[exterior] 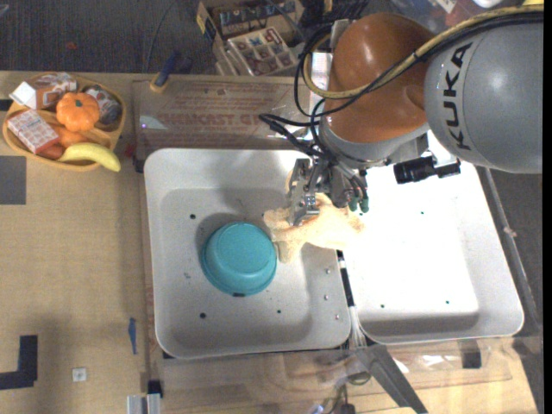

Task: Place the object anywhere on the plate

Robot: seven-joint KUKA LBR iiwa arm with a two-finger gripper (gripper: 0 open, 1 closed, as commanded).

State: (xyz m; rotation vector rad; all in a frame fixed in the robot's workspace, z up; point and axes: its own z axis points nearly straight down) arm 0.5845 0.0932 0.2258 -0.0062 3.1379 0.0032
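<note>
A teal round plate (240, 258) lies in the left white bin (172, 231), a little left of the bin's middle. A pale tan, irregular soft object (309, 231) hangs just right of the plate, over the ridge between the two bins. Its lower left end reaches the plate's right rim. My gripper (329, 198) points down from the grey and orange arm directly above the object. It is shut on the object's upper part, which sits between the two fingers (304, 198).
The right white bin (431, 266) lies under the arm's wrist. A small basket with a banana, an orange pumpkin and packets (65, 123) sits on the bench at the far left. Boxes and cables crowd the area behind the bins.
</note>
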